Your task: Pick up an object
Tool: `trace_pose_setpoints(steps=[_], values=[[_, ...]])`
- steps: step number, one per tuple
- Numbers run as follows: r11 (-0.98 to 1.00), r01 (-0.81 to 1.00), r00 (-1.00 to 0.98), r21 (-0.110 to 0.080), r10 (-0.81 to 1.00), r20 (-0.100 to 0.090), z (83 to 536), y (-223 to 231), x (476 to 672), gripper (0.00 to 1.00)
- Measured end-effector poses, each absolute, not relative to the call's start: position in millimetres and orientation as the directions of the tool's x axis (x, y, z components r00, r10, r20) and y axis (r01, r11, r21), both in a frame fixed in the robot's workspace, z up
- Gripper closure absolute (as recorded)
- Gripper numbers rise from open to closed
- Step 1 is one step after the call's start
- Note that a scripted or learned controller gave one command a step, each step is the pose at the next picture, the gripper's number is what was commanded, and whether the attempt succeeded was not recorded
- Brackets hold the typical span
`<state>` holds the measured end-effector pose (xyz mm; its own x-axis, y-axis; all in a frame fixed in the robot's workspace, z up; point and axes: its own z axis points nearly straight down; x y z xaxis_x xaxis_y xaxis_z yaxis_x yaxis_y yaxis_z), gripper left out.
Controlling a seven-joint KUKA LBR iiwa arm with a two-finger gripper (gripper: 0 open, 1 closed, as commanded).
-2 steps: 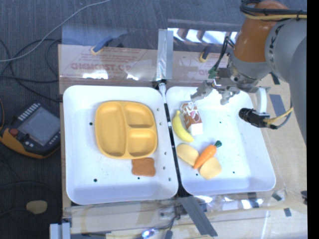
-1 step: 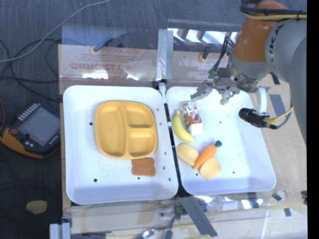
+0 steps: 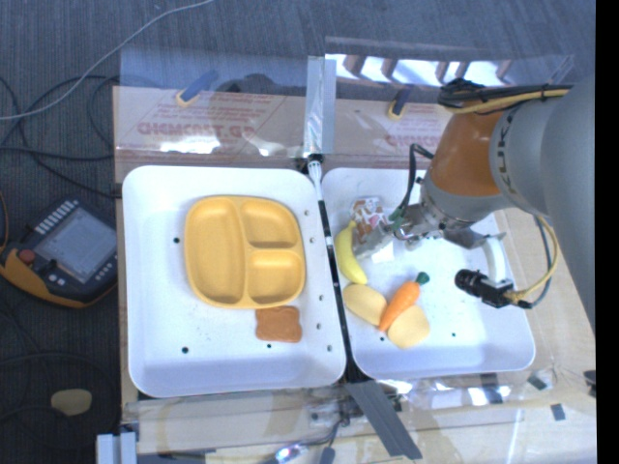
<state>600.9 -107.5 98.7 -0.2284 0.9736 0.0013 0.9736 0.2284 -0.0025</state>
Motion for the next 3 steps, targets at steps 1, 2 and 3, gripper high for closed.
trace_pose_setpoints(steps=[1,2,3], values=[[0.275,0.961,-0.275,0.004,0.961,-0.002,88,-105,669.9,0.0],[0.275,0.962,-0.275,0.008,0.962,-0.003,99,-105,670.9,1.0],[0.239,0.971,-0.239,-0.001,0.971,0.0,101,-146,644.8,1.0]])
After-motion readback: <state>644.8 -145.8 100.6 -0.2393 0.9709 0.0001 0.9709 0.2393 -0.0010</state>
